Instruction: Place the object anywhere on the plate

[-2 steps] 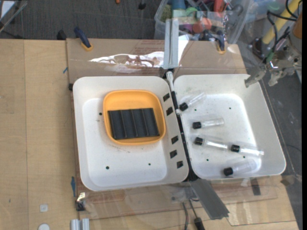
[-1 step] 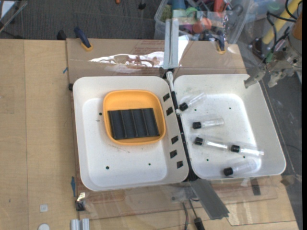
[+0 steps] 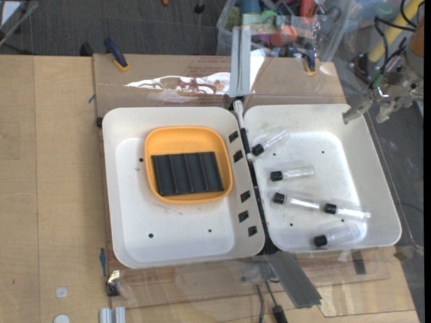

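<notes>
Where the wooden bench (image 3: 47, 180) bears two bins, a black ridged object (image 3: 186, 173) lies on the orange plate (image 3: 156, 142); tubes (image 3: 302, 203) fill the right bin (image 3: 377, 180). End effector (image 3: 367, 106): cannot tell.

Robot body visible at upper right, just beyond the far right corner of the right bin (image 3: 377, 180): a pale grey metallic gripper (image 3: 369, 106) assembly, thin and angular, with a slim light-coloured tip slanting toward the bin rim. Small bracket-like parts and dark joints sit above that. Thin dark cables loop around it, yellow cable or tubing behind. An orange-tan rounded patch shows at the frame edge. Details blurry.
</notes>
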Available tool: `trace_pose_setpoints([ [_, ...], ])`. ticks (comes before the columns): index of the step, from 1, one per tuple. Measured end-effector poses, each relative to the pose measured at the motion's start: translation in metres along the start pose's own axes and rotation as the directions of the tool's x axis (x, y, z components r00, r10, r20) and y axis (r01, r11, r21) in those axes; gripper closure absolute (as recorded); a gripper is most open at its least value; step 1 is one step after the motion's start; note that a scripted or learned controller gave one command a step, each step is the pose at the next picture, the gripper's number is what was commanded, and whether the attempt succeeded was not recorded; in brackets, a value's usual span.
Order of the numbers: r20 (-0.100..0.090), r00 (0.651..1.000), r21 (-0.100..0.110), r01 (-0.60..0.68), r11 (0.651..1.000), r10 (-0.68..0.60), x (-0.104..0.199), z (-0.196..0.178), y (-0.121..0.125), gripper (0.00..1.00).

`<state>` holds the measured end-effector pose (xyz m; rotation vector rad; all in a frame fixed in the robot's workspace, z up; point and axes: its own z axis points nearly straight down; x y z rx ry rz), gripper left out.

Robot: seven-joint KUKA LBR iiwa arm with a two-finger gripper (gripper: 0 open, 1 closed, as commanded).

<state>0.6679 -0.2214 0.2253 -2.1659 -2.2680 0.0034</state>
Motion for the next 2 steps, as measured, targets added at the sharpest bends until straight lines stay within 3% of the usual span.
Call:
trace_pose_setpoints([
  [1,0.002,0.999,-0.001,0.047,0.999,-0.047,0.0012,-0.0017,0.0007,0.0],
  [2,0.001,1.0,-0.002,-0.002,1.0,0.002,-0.0007,-0.0021,0.0,0.0],
])
